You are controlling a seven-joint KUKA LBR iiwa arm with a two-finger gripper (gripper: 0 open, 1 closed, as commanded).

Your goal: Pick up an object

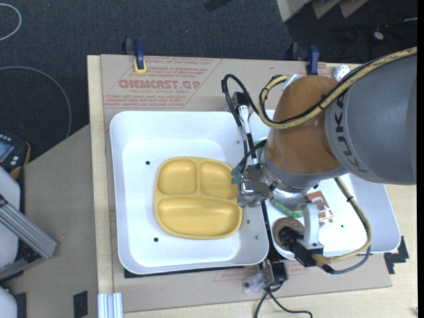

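I hang my gripper [246, 189] at the yellow tray's [197, 197] right rim, jaw state untellable, and must next descend squarely.

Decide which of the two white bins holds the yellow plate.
The left bin holds the yellow divided plate. The right bin, mostly under the arm, holds small mixed items instead.

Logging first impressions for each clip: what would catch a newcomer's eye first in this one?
The yellow three-compartment plastic plate lying flat in the left shallow white bin stands out first. Next, the big grey arm with its orange band looms over the divide between the bins, its hand down at the plate's right edge.
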